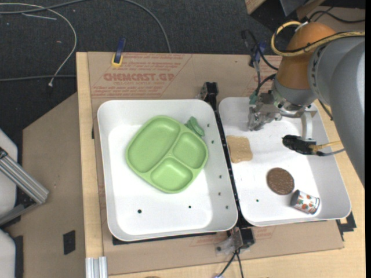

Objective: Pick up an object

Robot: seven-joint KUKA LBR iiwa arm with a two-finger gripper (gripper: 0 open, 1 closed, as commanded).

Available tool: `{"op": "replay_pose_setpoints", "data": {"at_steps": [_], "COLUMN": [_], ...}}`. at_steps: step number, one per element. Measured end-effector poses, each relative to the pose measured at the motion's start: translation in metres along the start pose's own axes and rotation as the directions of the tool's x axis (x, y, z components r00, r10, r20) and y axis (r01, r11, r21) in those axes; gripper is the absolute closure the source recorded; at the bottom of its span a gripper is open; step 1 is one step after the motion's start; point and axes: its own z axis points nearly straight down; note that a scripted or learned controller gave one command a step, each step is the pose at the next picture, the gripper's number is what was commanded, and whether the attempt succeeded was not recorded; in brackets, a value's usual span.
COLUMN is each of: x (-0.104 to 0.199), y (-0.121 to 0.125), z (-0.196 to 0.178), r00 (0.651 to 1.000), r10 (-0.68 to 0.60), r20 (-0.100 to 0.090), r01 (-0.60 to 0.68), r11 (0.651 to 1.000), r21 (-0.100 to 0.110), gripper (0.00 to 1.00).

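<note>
On the cardboard sheet [145,74] under the bins, at about 11 o'clock from the middle of the view, red printed letters read roughly "CHEMCAST GP", though the last letters are not sure. Smaller red lines stand above and below this word, too small to read. The small can [305,201] at 4 o'clock has a printed label, also unreadable.

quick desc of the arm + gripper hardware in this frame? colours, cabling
Arm: bulky, rounded grey casing with an orange band above the wrist. A yellow-and-black cable loops over the band's top. Gripper: small, metallic grey, with dark thin wires running along it.
</note>
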Motion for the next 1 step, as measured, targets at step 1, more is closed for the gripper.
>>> {"op": "replay_pose_setpoints", "data": {"at_steps": [1], "x": [0.0053], "y": [0.0061], "z": [-0.0631], "r00": [1.0], "r10": [0.0], "r20": [0.002], "r01": [0.0], "r11": [1.0], "r21": [-0.007], "gripper": [1.0]}}
